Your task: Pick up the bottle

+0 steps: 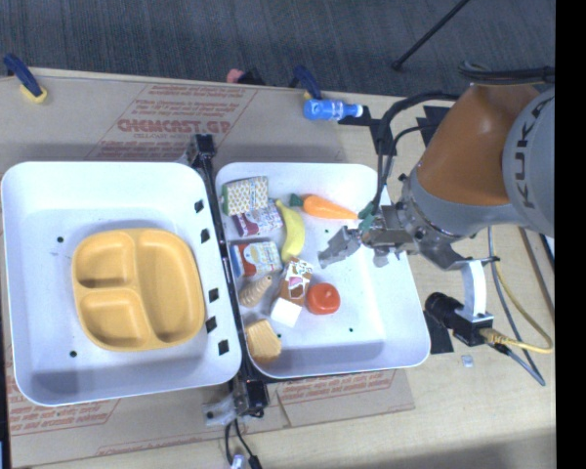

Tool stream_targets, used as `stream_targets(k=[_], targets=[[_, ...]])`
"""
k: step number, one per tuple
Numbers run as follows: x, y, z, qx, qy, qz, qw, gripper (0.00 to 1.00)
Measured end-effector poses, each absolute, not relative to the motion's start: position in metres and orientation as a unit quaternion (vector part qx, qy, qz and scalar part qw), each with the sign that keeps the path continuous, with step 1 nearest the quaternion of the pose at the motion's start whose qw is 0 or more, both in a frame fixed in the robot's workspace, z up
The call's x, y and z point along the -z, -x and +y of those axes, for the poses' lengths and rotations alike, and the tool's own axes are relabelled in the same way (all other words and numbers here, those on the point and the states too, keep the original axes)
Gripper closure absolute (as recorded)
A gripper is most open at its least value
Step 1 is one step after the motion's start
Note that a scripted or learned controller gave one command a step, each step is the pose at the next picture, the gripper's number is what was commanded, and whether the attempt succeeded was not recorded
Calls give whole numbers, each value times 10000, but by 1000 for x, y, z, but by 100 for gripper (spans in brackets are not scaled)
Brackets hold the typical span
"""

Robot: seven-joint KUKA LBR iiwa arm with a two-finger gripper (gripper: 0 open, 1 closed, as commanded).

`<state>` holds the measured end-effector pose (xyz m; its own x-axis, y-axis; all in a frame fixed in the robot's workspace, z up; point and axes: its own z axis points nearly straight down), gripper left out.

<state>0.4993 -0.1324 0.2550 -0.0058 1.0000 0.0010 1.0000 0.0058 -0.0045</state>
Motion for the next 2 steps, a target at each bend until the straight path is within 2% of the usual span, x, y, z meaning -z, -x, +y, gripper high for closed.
stream_targets(k=[1,2], targets=[[-265,-500,-132,-21,7033,-7109,31,100],[-219,-476,-136,-14,7402,-6724,19,100]])
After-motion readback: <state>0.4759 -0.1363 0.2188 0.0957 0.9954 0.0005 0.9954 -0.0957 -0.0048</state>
